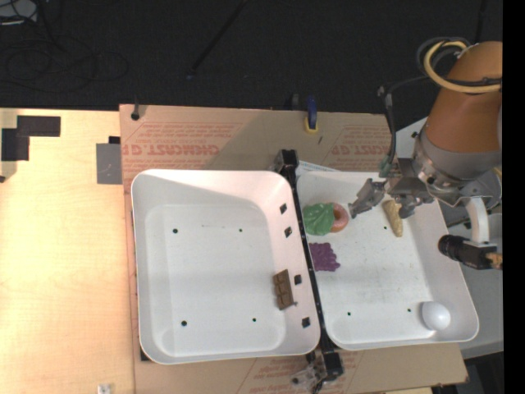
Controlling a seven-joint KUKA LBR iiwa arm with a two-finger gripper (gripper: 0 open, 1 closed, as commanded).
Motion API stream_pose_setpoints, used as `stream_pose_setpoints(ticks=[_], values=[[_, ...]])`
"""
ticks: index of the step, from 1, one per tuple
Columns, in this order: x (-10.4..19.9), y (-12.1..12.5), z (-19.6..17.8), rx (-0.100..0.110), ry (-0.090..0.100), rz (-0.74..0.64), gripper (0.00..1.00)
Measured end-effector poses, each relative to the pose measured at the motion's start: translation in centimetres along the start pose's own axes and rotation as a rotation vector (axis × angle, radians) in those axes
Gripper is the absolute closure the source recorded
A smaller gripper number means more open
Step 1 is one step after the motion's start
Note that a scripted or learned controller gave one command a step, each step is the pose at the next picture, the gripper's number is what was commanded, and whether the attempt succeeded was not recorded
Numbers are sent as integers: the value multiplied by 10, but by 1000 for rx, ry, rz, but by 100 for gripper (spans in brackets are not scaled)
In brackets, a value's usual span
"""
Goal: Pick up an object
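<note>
My gripper (385,203) hangs over the far part of the right bin (459,302), its fingers spread open. A small tan object (396,218) lies on the bin floor just under the right finger; it is not clamped between the fingers. Left of the gripper sits a green leafy item (318,217) with a red piece (340,219) against it. A purple grape bunch (323,257) lies nearer the front, by the divider. A white egg-shaped object (435,314) rests in the bin's front right corner. A brown chocolate bar (284,289) leans on the left bin's right wall.
The left bin (164,220) stands beside the right one on brown cardboard (213,142). Black clips (289,164) join the two bins along the middle. The grey and orange arm (467,113) rises at the right, with a black fitting (463,250) at the bin's right rim.
</note>
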State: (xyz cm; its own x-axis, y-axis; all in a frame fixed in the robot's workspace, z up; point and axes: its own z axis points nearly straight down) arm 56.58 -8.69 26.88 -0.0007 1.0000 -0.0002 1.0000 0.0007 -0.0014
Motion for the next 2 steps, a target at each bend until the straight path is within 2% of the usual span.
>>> stream_pose_setpoints(ticks=[1, 2], values=[[-1, 0, -10, 2, 1, 0, 100], [-37, -73, 29, 9, 2, 6, 100]])
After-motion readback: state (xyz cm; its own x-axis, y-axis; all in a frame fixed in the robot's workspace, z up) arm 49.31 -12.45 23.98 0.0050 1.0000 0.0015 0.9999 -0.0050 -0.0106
